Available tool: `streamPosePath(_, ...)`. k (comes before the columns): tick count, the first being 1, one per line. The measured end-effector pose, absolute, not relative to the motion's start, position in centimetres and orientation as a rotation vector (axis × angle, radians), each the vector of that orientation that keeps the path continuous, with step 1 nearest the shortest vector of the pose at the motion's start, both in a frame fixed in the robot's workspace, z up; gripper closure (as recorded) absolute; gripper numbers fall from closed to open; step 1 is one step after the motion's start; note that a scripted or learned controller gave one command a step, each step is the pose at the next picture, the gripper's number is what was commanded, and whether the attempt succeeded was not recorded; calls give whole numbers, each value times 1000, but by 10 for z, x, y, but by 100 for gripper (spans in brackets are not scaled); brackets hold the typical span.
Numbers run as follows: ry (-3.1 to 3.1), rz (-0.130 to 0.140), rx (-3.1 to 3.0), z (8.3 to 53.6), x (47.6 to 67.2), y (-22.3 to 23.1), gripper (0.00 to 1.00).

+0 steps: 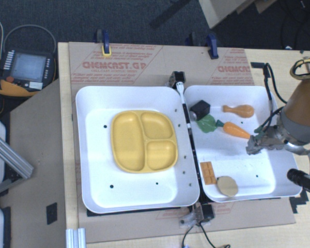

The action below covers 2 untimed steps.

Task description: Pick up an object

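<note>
The right bin (258, 187) holds a toy carrot (228, 128) with green leaves, a tan drumstick-shaped piece (238, 109), a small black block (200, 108), a brown waffle-like bar (208, 172) and a beige round piece (228, 185). My gripper (254, 145) hangs low over the right side of this bin, just below and right of the carrot's orange tip. Nothing shows between its fingers. I cannot make out how far apart they stand.
The left bin (93, 138) holds a yellow divided plate (143, 140). A black divider rail (187, 123) runs between the bins. Cables (268, 87) trail along the right bin's far right edge. A pendant (26, 68) lies off the bench at left.
</note>
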State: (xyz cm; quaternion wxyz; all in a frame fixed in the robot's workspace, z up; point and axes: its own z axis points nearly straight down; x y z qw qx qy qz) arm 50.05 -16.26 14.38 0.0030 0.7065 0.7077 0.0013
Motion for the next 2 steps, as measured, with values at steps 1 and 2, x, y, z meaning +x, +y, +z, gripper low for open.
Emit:
streamPosePath(1, 2219, 4, 2214, 189, 507, -159, 100)
streamPosePath(2, 2219, 5, 2214, 238, 506, -151, 100)
